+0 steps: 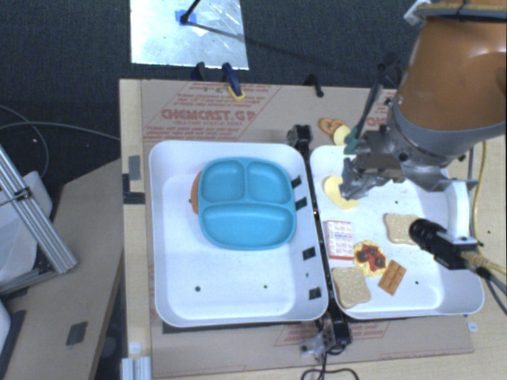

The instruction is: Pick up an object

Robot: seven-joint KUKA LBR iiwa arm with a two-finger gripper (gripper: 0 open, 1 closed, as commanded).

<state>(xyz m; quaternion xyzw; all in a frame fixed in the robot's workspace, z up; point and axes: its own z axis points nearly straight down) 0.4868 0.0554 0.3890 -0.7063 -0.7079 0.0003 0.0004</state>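
In the left bin (170,291) we see a blue tray (245,203) with three compartments, an orange thing peeking out from under its left edge. Moving right into the right bin (463,295), the gripper (354,184) hangs low over a pale yellow slice (339,192) — the slice lies just below and left of the tips, seemingly touching them, not visibly between them. Whether the jaws are open or closed we cannot tell. Further right lie a card (339,239), toast (351,286), a cracker (392,277) and more bread (400,228).
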